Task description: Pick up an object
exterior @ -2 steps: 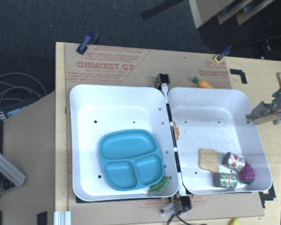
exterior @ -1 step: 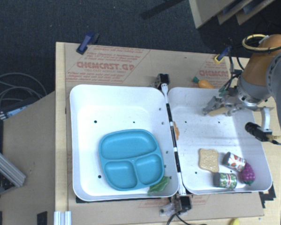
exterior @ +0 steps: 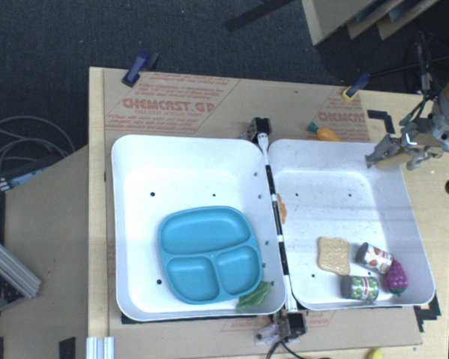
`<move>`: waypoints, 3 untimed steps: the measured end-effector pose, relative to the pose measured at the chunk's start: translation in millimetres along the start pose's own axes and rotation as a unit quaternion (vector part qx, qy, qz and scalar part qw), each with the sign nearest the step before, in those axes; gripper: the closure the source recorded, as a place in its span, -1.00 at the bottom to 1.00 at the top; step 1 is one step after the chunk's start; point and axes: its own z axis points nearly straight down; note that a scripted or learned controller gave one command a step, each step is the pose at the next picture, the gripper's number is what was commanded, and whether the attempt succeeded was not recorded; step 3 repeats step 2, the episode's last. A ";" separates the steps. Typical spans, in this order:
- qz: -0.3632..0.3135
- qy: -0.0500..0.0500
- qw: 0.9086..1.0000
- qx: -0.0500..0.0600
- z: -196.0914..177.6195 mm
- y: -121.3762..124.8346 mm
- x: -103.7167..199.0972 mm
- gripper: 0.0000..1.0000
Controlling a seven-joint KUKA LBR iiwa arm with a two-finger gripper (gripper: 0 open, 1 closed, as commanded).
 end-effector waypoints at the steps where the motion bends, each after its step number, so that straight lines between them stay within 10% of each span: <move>1: 0.000 0.002 1.000 0.002 111.6 -150.3 45.3 -1.00; 2: 0.000 0.002 1.000 0.000 101.4 -149.0 46.4 1.00; 3: 0.000 0.002 1.000 0.000 101.4 -149.0 46.4 1.00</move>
